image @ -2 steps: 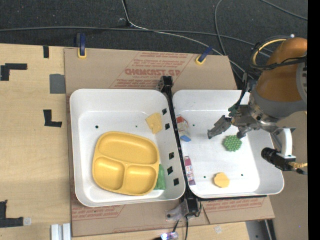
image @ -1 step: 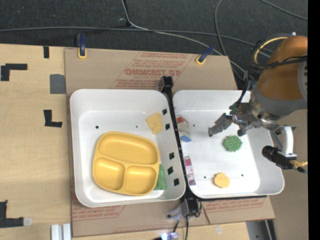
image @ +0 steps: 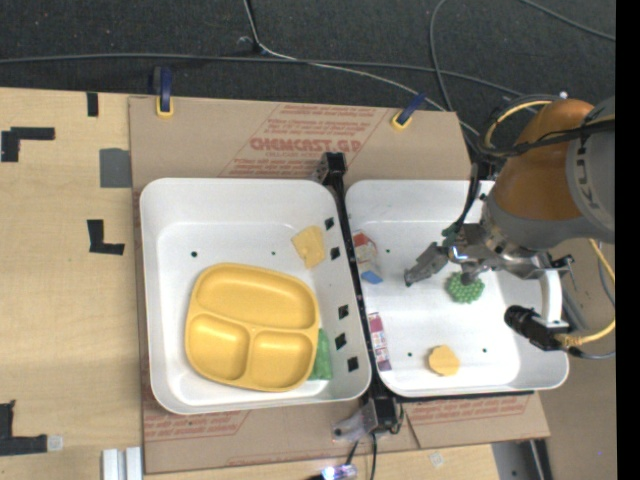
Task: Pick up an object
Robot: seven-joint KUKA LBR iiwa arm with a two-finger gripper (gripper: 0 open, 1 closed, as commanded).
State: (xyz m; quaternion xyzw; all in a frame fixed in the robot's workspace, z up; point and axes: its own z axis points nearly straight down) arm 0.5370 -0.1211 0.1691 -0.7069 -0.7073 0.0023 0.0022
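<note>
My gripper (image: 446, 274) hangs low over the middle of the right bin (image: 410, 208), open, with one dark finger (image: 424, 266) splayed toward the left. A green bumpy ball (image: 465, 289) lies on the bin floor just below and right of the gripper, partly covered by it. I cannot tell whether they touch, and nothing is visibly held. An orange-yellow round piece (image: 443, 360) rests near the bin's front wall. A small red and blue item (image: 366, 263) sits by the bin's left wall.
The left bin (image: 165, 208) holds a yellow divided plate (image: 252, 325), a yellow wedge (image: 310, 246) and a green item (image: 322, 356) by the plate's right edge. A pink wrapper (image: 377, 336) lies along the divider. Cables trail behind the bins.
</note>
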